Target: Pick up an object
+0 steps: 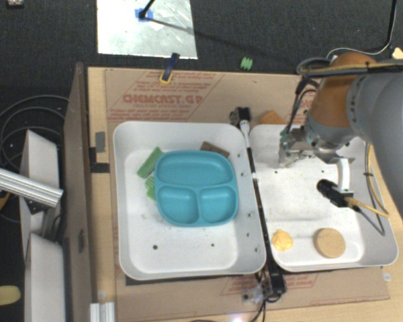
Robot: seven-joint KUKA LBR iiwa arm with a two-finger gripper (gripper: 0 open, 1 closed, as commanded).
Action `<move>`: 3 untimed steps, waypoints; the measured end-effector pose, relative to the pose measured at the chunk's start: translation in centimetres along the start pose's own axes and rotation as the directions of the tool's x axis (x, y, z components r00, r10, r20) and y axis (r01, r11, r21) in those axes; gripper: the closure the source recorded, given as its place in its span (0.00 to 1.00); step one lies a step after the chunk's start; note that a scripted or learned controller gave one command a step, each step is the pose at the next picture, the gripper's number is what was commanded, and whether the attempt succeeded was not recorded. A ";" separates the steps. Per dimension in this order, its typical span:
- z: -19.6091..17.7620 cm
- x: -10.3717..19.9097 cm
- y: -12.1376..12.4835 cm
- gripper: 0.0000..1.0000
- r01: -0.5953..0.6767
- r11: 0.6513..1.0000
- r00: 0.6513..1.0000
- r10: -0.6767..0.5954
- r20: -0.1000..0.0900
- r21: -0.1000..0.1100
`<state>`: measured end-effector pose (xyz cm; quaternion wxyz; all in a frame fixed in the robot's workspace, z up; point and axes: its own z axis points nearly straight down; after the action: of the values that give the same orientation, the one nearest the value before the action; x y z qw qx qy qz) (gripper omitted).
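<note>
1. Both white bins — the left bin [131, 200] and the right bin [299, 200] — look like smooth moulded plastic with a soft sheen.
2. The blue divided tray [195, 186] is plastic too, smooth and faintly glossy.
3. The counter [168, 96] is matt brown cardboard with red print.
4. The arm [383, 106] has a smooth grey painted shell; its orange band [336, 89] is glossy.
5. The round tan disc [330, 242] looks matt and slightly rough — cork or wood, hard to tell.
6. The yellow lump [282, 240] looks matt.
7. The floor [40, 39] is dark, rough carpet.
8. The sheet [146, 19] on the floor is shiny, metallic-looking.
</note>
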<state>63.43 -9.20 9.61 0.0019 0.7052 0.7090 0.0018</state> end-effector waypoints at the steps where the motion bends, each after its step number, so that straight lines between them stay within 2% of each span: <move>1: -7.8 -2.4 -2.8 1.00 -0.006 1.000 1.000 0.006 0.001 0.000; 2: -7.4 -2.3 -2.7 0.00 -0.004 1.000 1.000 0.004 0.001 0.003; 3: 1.5 -0.5 1.1 0.00 0.001 1.000 1.000 -0.001 0.000 0.005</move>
<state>64.59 -9.68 8.10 0.0001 0.7050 0.7092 0.0000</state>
